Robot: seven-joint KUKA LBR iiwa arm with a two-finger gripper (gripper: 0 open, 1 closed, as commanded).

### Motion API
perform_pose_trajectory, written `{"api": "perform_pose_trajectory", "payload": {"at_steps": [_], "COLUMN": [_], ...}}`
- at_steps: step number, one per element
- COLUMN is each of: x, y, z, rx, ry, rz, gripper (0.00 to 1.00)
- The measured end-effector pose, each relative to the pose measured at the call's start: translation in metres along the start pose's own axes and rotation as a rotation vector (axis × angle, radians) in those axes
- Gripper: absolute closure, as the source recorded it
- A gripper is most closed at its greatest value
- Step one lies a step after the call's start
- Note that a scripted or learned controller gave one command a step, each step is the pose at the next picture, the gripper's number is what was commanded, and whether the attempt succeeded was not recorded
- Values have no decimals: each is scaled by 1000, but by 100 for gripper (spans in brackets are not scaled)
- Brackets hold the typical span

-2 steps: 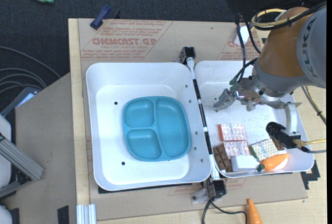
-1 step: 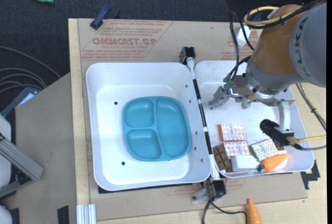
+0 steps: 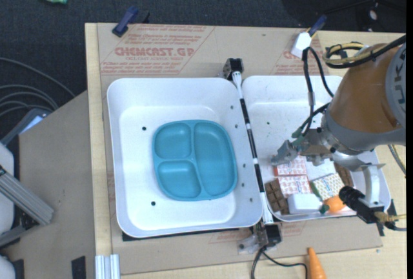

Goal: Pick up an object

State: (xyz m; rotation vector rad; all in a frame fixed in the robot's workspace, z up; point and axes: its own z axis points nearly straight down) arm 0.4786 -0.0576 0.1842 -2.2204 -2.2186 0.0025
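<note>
Reaching in from the right edge, orange-banded arm point(image 3: 371, 87) bent down over the right bin point(image 3: 271, 93). Gripper point(image 3: 288, 152) low at centre-right of frame, just above a red-patterned packet point(image 3: 292, 169); spread of the pincer impossible to tell. Packet lying flat, roughly square, no clear long axis. Clustered in the bin's lower part: chocolate bar point(image 3: 273, 196), white block point(image 3: 303, 202), orange piece point(image 3: 335, 205). Blue divided plate point(image 3: 193, 159) in the left bin point(image 3: 129, 142).

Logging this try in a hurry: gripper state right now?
Gripper: low in the right bin, just above the red-patterned packet; open or closed cannot be told, and nothing shows held.
</note>
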Motion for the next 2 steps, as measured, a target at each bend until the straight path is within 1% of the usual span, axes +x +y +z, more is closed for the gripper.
{"api": "perform_pose_trajectory", "payload": {"at_steps": [1, 2], "x": [-35, -33], "y": [54, 46], "z": [65, 100], "rx": [-3, 0], "ry": [-2, 0], "rz": [0, 0], "gripper": [0, 0]}}
